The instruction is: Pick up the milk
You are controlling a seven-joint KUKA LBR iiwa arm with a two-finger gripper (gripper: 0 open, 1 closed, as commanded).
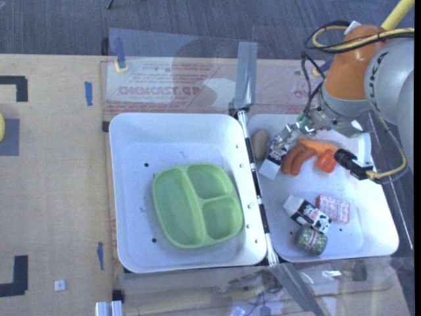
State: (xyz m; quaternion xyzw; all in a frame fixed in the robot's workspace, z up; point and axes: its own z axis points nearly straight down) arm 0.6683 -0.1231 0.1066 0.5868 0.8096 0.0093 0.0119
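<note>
White milk carton (309,214) with the black cow patches lies on its side low in the right bin (381,239), just above a green can (310,240) and beside a pink packet (334,209). Gripper (284,141) sits up by the orange toys (304,155), well apart, so I'd come straight down over the carton's narrow sides and stay off the can. Can't tell how open the jaws are or if they're touching anything.

The arm (385,64) entered from the right, its orange band (352,74) sitting above the wrist. The wrist angled down and to the left, placing the gripper (284,143) low at the arm's left end.
</note>
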